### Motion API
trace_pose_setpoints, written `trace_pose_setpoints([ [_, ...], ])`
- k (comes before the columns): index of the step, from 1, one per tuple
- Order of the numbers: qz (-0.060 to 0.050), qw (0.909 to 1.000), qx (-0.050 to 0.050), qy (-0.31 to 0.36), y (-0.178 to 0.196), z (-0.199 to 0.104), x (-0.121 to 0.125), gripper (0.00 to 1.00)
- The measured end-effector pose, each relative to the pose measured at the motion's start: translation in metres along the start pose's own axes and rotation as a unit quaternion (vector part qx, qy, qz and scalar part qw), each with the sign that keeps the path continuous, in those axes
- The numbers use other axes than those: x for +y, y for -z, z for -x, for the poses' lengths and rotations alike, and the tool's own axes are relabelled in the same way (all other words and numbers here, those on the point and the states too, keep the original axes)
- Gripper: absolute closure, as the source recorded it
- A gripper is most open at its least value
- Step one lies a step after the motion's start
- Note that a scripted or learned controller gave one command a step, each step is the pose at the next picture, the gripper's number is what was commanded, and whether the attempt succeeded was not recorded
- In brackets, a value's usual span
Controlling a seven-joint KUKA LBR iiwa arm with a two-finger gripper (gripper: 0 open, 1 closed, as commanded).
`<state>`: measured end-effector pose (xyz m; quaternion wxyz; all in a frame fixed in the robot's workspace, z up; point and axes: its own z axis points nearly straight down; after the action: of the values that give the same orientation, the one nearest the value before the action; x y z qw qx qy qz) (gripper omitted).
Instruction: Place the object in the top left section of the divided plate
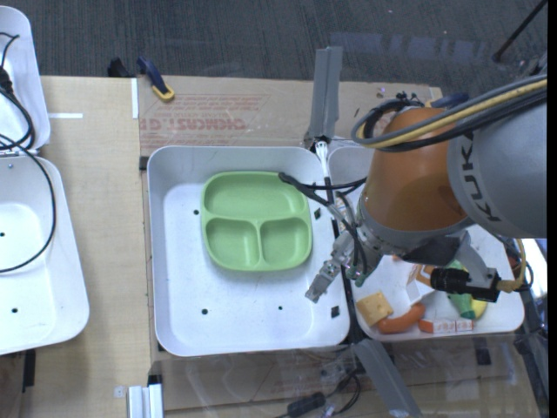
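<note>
1. Here, nearest the camera's bottom edge, I see the right bin [509,316] with its small items: a tan cracker-like square [374,306], a reddish sausage shape [402,320], a small red-and-white packet [446,326] and a yellow-green piece [464,304], all lying close together near the bin's front wall.
2. Which of these is the object to be moved I cannot tell; all of them lie in the right bin, well apart from the plate.
3. Just left of them, the gripper [324,280] hangs over the left bin [174,320], close to the wall the two bins share. I cannot tell whether the claw is open or closed, and I see nothing between its tips.
4. Above it, the arm [418,181] with its orange band covers much of the right bin.
5. Farther in, the green divided plate [257,220] lies in the back half of the left bin, two small sections toward the camera and one large section behind them. All three sections look bare.
6. Beyond the bins, a brown cardboard sheet [218,116] lies on the bench.
</note>
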<state>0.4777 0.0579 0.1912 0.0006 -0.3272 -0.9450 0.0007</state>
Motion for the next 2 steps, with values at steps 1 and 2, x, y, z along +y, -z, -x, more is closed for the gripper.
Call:
trace_pose_setpoints([
  [1, 0.001, 1.0000, -0.001, 0.000, 0.048, 0.015, 0.084, 0.00],
  [2, 0.000, 0.9934, 0.000, 0.115, 0.021, -0.006, 0.008, 0.00],
])
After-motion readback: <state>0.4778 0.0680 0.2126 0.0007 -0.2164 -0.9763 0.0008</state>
